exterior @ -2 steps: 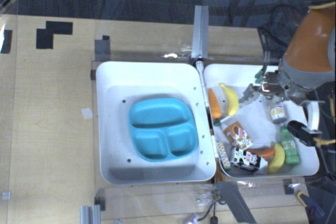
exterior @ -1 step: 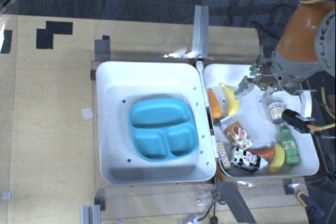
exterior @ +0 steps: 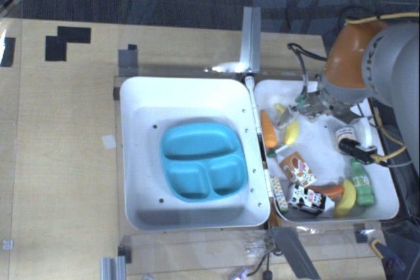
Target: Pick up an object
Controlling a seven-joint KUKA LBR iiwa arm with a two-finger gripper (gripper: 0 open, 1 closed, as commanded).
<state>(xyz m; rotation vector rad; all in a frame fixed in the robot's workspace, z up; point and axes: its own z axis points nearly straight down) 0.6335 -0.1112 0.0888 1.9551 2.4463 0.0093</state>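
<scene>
Camera view: arm (exterior: 367,56) low over right bin (exterior: 387,206)

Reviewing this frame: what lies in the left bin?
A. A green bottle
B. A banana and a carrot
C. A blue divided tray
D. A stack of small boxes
C. The left bin holds a blue divided tray with three compartments, while the banana, carrot, green bottle and small boxes lie in the right bin.
</scene>
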